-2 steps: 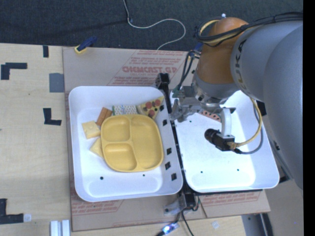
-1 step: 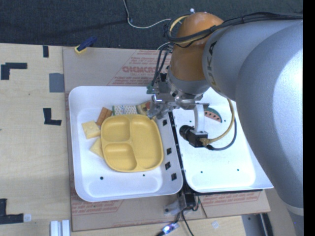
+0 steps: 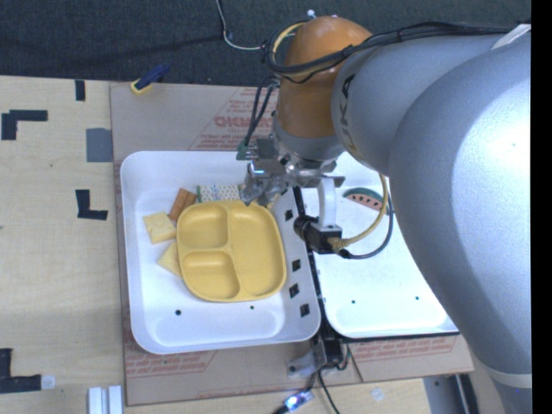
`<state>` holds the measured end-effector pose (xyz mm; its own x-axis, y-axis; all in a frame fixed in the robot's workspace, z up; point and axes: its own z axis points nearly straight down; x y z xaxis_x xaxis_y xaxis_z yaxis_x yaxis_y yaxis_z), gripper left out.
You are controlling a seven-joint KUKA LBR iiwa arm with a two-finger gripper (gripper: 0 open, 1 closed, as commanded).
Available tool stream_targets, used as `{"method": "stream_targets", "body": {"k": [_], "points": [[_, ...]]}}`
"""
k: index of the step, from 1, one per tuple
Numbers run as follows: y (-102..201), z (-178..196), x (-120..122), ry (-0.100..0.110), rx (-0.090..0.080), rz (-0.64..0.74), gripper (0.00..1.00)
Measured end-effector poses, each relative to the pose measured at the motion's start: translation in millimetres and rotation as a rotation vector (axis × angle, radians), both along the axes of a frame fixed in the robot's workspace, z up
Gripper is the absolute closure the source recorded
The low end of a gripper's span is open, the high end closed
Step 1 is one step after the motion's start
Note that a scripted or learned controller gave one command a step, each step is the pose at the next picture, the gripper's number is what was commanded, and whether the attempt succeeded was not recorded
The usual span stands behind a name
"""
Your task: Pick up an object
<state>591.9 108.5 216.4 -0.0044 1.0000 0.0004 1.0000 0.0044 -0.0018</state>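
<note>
A bench surfaced in cardboard (image 3: pixel 172 119) and light wood carries two shallow white bins side by side; dark carpet lies beyond its far edge.

The gripper (image 3: pixel 259 182) sits at the far edge of the left bin (image 3: pixel 138 257), near that bin's far right corner. It hangs from the orange band (image 3: pixel 315 76) of the grey arm (image 3: pixel 448 145), which enters from the right and covers much of the right bin (image 3: pixel 388 304). Whether the fingers are spread or pressed together cannot be told: the wrist hardware hides them from above. No object is visible between them.

Just below the gripper, a yellow divided plate (image 3: pixel 231 250) lies flat in the middle of the left bin, three compartments facing up. Its far right corner lies just beside the gripper tip; contact cannot be confirmed.

Along the plate's left edge:
- a brown stick-shaped piece (image 3: pixel 181 203), tilted, near the bin's far edge;
- a pale yellow square piece (image 3: pixel 159 228), touching the plate's left side;
- another pale yellow piece (image 3: pixel 168 261), partly under the plate.

A pale speckled item (image 3: pixel 217 193) lies between the plate's far edge and the bin wall, left of the gripper.

In the right bin, a watermelon-slice toy (image 3: pixel 366 200) lies near the far edge. Black cables (image 3: pixel 226 24) run from the arm across the carpet.
</note>
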Motion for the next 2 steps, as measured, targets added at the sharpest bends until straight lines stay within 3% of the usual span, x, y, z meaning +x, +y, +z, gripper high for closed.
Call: {"method": "stream_targets", "body": {"k": [2], "points": [[-18.2,3.0,-0.7,0.0,-0.002,-0.004,1.0]]}}
